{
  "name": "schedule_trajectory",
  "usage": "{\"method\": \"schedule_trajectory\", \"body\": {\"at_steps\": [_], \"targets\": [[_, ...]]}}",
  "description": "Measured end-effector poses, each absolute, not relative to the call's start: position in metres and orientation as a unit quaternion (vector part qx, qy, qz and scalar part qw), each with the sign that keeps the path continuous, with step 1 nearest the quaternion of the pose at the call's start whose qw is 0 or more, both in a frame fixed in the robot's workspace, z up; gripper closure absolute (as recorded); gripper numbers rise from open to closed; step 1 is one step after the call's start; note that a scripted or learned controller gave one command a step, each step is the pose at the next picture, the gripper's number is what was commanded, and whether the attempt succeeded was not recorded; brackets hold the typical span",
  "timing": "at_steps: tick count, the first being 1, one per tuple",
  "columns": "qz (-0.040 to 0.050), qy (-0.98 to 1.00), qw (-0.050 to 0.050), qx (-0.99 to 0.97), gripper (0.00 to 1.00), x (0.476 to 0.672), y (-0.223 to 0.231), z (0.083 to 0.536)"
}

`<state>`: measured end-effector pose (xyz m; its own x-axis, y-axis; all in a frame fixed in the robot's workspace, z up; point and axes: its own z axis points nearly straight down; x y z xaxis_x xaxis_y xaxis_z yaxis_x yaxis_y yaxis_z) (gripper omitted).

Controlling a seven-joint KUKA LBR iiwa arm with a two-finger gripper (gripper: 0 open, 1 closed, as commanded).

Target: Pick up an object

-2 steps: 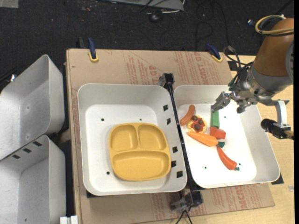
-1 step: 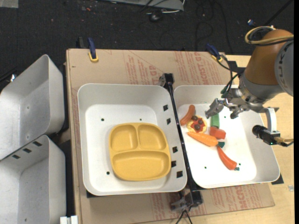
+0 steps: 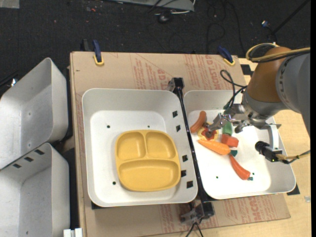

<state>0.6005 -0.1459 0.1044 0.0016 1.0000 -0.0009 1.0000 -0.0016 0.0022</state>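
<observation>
- Toy vegetables are the candidates here: a loose cluster lies in the right bin [image 3: 284, 181], made up of an orange carrot [image 3: 214, 146], a red-orange piece with a green tip [image 3: 240, 168], a reddish sausage-shaped piece [image 3: 198, 122] near the divider, and a small red and green piece [image 3: 228, 136] in the middle.
- The left bin [image 3: 94, 132] holds a yellow divided tray [image 3: 147, 160], which seems to have no part in this step.
- The end effector [image 3: 222, 124] sits low over the upper part of the cluster, with the arm [image 3: 274, 85] reaching in from the right.
- It appears to be directly above or touching the small red and green piece; the carrot lies just below it, and the sausage-shaped piece just beside it, towards the divider.
- Whether it is open or closed I cannot tell: dark metal and toys overlap there.
- My judgement: this is the grasp step, down among the pieces with nothing clearly secured.
- The next move calls for closing on one piece alone, then lifting straight up; crowded neighbours could be nudged or dragged along.
</observation>
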Motion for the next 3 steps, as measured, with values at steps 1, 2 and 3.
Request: {"method": "schedule_trajectory", "body": {"at_steps": [1, 2, 3], "targets": [[0.0038, 0.707, 0.004, 0.707, 0.00, 0.605, -0.146, 0.099], [0.0070, 0.708, 0.006, 0.706, 1.00, 0.608, -0.144, 0.113], [0.0012, 0.708, 0.003, 0.706, 1.00, 0.610, -0.152, 0.159]]}}
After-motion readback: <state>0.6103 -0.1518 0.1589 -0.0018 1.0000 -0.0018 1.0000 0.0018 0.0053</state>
